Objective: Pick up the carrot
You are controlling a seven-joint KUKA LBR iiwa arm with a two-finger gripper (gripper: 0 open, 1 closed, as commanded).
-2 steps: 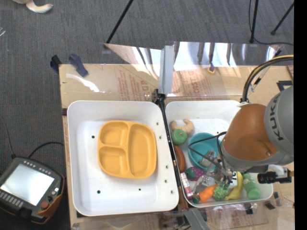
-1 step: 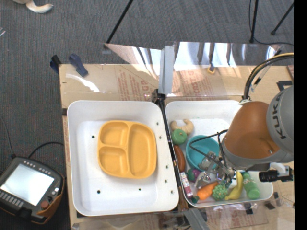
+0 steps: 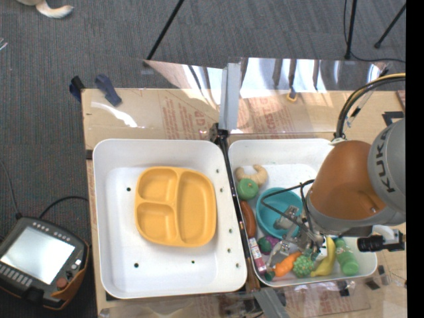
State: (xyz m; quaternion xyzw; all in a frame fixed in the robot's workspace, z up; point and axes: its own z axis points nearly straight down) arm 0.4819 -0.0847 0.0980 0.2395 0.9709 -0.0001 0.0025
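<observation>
The carrot (image 3: 285,265) is small and orange with a green tip. It lies near the front edge of the right bin (image 3: 285,152), between a pink tube (image 3: 256,254) and a green broccoli piece (image 3: 303,265). My gripper (image 3: 290,234) hangs low over the bin just behind the carrot, under the arm's orange band (image 3: 344,181). Its two metal fingers stand apart, one over the teal bowl (image 3: 275,204) and one close above the carrot. Nothing is between them.
The right bin also holds a bread roll (image 3: 254,173), a green apple (image 3: 248,189), a sausage (image 3: 248,218), a banana (image 3: 326,257) and a green vegetable (image 3: 346,262). A yellow divided plate (image 3: 176,205) lies in the left bin (image 3: 112,197).
</observation>
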